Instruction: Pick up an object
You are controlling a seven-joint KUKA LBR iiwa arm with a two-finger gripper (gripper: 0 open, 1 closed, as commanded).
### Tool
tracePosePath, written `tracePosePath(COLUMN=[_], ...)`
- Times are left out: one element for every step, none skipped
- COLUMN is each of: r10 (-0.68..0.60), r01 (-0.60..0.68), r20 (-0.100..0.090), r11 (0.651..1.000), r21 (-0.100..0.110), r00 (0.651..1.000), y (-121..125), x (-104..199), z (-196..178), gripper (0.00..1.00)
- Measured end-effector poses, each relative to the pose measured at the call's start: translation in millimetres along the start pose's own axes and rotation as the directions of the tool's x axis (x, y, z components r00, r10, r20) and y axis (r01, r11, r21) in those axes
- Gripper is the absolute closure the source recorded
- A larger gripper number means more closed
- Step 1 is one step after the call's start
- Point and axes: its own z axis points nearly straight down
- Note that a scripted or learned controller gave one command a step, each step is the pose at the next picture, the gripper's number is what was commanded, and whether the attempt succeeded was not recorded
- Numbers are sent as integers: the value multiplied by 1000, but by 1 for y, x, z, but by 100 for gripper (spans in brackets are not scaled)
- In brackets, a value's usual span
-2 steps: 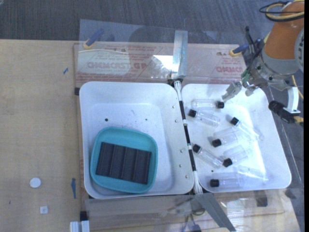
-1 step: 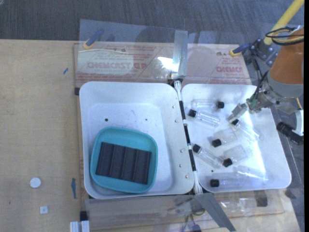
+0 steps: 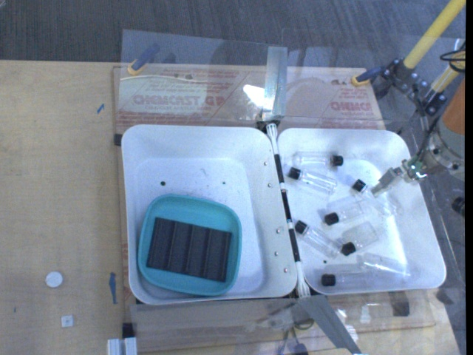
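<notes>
1. Worktop (image 3: 59, 161) is carrying two white bins side by side; left bin (image 3: 192, 143) is holding a teal tray (image 3: 191, 213) with a dark ribbed insert (image 3: 188, 250), sitting toward the near-left corner.
2. Right bin (image 3: 384, 140) is holding the clear vials with black caps, scattered and lying flat, several overlapping in the middle.
3. Arm is reaching in from the right; gripper (image 3: 384, 183) is hanging over the right bin's right side, tip angled down-left. Can't tell whether the jaws are released or clenched.
4. Nearest vial (image 3: 347, 211) is lying just below-left of the tip, long axis running diagonally, cap pointing lower-left; another capped vial (image 3: 360, 186) is right beside the tip, crowding it.
5. Far vial (image 3: 316, 159) is lying roughly left-right, cap pointing right; near vial (image 3: 355, 276) is also left-right, cap pointing left.
</notes>
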Motion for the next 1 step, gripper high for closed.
tracePosePath(r10=[0], r01=[0], r20=[0], r11=[1000], r21=[0], r00=[1000], y=[0], x=[0], z=[0], gripper=[0])
